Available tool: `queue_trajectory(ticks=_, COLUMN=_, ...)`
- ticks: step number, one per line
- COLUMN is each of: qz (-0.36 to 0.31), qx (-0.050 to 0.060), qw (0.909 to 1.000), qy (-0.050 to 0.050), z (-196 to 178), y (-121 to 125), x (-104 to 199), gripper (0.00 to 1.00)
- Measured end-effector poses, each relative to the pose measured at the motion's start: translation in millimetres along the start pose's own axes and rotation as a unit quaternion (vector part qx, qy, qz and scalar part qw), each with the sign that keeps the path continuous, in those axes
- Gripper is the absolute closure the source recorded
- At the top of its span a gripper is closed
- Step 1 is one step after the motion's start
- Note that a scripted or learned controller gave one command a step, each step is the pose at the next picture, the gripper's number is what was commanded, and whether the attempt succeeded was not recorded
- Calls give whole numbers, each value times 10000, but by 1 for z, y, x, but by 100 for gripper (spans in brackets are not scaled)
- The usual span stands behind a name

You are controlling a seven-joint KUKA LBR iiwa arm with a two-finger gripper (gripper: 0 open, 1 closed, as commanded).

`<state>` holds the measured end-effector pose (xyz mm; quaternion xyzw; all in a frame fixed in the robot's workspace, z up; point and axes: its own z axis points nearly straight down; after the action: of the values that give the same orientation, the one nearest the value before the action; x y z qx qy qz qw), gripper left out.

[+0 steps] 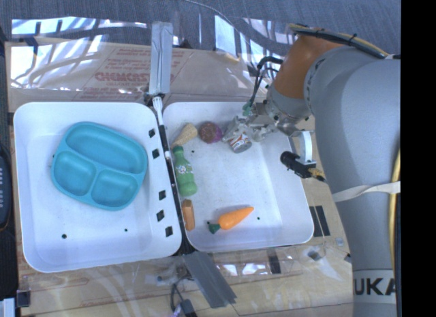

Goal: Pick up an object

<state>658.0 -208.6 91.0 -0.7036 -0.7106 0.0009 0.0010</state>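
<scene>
End effector (pixel 246 126) low in right bin (pixel 286 206), touching can (pixel 239 141); finger state unclear. Carrot (pixel 234 217), bottle (pixel 183 171) well apart.

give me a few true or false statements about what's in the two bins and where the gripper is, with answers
1. The blue divided tray lies in the left bin. True.
2. The carrot lies in the left bin. False: it lies in the right bin, near its front edge.
3. The green bottle lies by the right bin's left wall. True.
4. The gripper is over the left bin. False: it is at the back of the right bin, by a small can.
5. The purple ball sits on the blue divided tray. False: it lies in the right bin, next to a tan cone.
</scene>
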Motion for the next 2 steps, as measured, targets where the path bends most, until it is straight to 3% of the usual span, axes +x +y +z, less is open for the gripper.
queue_trajectory(ticks=1, qz=-27, qx=23, qw=10000, qy=10, z=-8, y=0, x=1, gripper=100)
queue_trajectory(ticks=2, qz=-55, qx=41, qw=10000, qy=14, z=-16, y=1, x=2, gripper=100)
